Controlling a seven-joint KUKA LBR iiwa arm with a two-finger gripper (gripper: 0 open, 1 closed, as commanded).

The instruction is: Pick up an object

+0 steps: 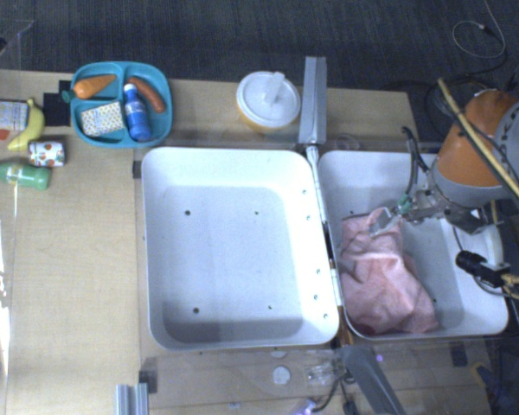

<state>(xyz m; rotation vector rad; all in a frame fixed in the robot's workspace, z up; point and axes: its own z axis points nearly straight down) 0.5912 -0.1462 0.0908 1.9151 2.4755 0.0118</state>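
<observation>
A blue divided tray [121, 102] of toy food is seen far left of the left bin [233, 249], and a lidded white cup [268, 100] just beyond that bin's far rim, both out of play. Right of the left bin, a crumpled pink cloth [382, 275] lies in the right bin [476, 318]. The gripper [396, 214] is poised at the cloth's far edge, probably for a pinch; whether the jaws are released or clenched cannot be told.

Dark carpet floor [199, 15] behind wooden bench [69, 275].
</observation>
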